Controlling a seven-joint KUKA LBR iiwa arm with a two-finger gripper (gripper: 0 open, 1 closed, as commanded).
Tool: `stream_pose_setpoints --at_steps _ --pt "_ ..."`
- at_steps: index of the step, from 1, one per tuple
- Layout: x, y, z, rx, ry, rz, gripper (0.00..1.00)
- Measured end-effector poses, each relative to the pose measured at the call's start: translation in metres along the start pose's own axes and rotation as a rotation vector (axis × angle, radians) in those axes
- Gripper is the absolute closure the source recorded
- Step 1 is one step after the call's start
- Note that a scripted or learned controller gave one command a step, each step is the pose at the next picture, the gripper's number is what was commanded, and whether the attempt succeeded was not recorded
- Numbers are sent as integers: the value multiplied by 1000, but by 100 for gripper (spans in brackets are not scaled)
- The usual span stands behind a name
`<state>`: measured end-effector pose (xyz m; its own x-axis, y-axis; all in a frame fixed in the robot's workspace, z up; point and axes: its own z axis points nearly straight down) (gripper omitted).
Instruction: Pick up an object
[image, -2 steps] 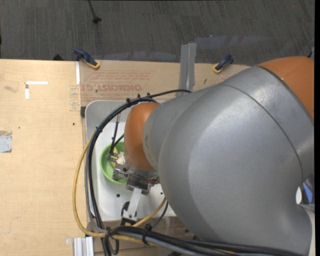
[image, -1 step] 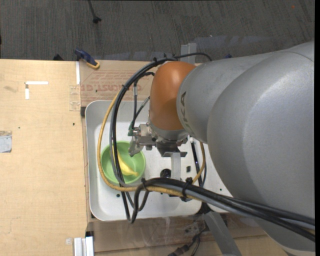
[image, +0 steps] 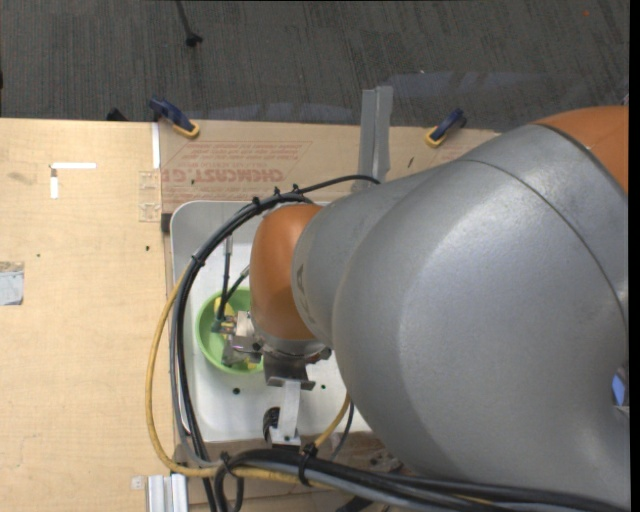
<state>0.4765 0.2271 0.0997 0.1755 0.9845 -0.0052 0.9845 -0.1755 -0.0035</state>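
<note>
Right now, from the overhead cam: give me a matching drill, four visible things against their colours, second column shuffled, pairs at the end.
Things:
1. bowl
2. band above the wrist
3. bin
4. clamp

Colours:
A. white
B. blue with yellow tip
C. green
D. orange

Pairs: 1-C, 2-D, 3-A, 4-B

wooden bench (image: 80, 330) — two blue clamps (image: 175, 117) at its far edge, a cardboard sheet (image: 245, 170) between them, dark carpet (image: 300, 50) beyond.
</note>
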Motion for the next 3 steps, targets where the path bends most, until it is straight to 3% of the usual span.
stream_pose_setpoints --at_steps 1,2,3 --pt "-9 25 -162 -2 1 33 0" --pt "-42 56 -121 -1 0 -210 0" --pt "-30 6 9 -1 2 -137 0"
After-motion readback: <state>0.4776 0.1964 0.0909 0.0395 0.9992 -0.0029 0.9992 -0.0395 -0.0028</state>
